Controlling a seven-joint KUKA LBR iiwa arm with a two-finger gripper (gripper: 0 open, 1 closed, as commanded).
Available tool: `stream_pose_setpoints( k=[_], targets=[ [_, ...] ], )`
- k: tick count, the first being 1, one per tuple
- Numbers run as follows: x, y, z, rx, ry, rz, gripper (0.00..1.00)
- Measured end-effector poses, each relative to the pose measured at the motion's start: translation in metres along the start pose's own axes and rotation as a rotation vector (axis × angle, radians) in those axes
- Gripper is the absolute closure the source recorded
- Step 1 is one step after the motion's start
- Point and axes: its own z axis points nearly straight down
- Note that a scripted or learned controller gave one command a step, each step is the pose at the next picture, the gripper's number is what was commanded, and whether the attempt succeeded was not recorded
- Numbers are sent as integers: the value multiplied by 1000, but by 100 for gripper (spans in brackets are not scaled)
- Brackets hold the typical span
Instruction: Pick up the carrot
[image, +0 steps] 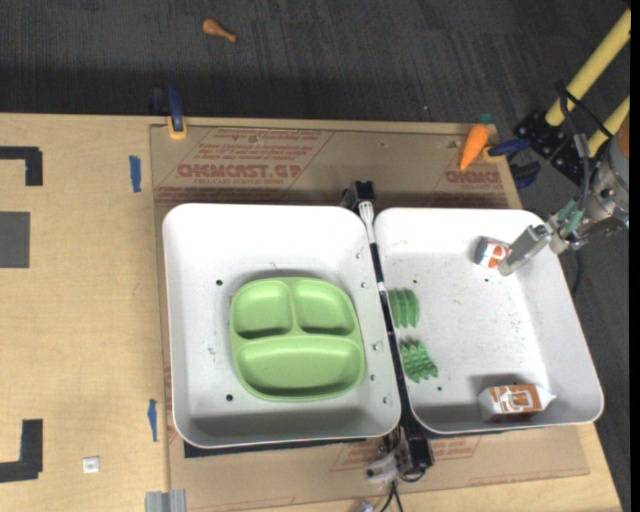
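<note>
Carrot (474, 146) lies outside the bins; tool (500, 262) perhaps touches a small item (487, 252), opening unclear.

Even overhead light, soft focus throughout

The white bins (300, 225) read bright without blown glare, the dark floor (350, 50) at the top of the frame stays dim, shadows under the bin rims are faint, and fine print on the cardboard (240, 170) is smeared.
</note>
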Motion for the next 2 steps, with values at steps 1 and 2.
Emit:
stream_pose_setpoints(
  k=[1,2],
  targets=[
    [77,-10,135,2,3,-116,0],
    [132,-15,134,2,4,-465,0]
  ],
)
